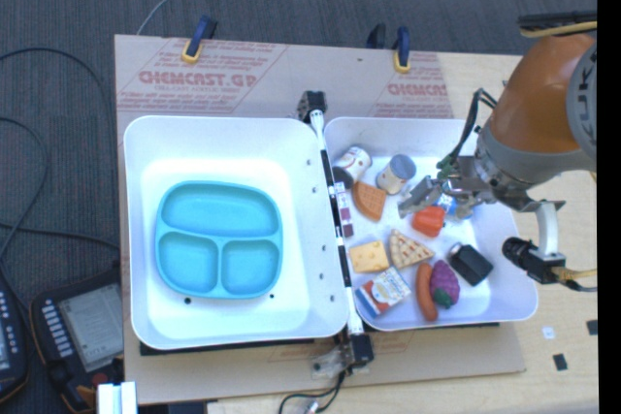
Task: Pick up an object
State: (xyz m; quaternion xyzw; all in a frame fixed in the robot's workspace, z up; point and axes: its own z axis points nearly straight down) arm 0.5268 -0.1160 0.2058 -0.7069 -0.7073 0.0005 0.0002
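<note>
My gripper [437, 197] hangs low over the right bin [505, 305], near its middle. Directly at its front side lies a small red-orange piece [429, 221], touching or nearly touching the gripper; I cannot make out whether it is gripped. Around it lie a grey can [395, 174], an orange wedge [369, 201], a toast triangle [410, 250], a yellow cheese block [369, 257], a purple fruit [444, 284], an orange sausage shape [425, 292] and a black box [472, 264].
The left bin [146, 305] holds a blue divided plate [219, 238]. A white-and-brown roll [354, 160] and a printed packet [386, 291] lie along the right bin's left side. The arm's orange band [543, 102] covers the bin's far right corner.
</note>
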